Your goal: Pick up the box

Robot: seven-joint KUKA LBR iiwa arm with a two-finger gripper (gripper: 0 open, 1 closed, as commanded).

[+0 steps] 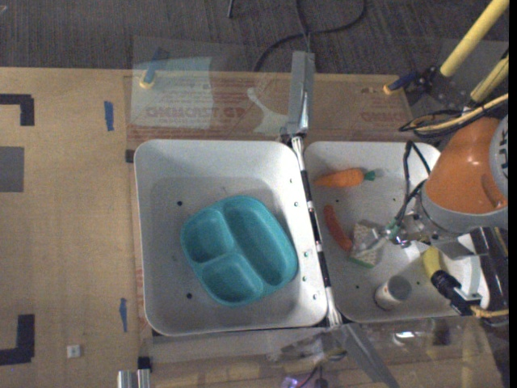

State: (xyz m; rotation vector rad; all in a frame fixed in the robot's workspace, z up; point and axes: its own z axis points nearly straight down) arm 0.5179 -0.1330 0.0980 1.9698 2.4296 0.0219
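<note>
You're seeing the arm (464, 176) reaching into the right bin (355, 285), its gripper (393, 233) hanging beside the box (365, 243), near a carrot (346, 178); a teal divided tray (238, 250) is lying in the left bin (161, 184).

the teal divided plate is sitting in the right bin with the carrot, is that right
Not quite. The camera view shows the teal divided plate in the left bin, by itself. The carrot lies in the right bin, across the divider from the plate.
</note>
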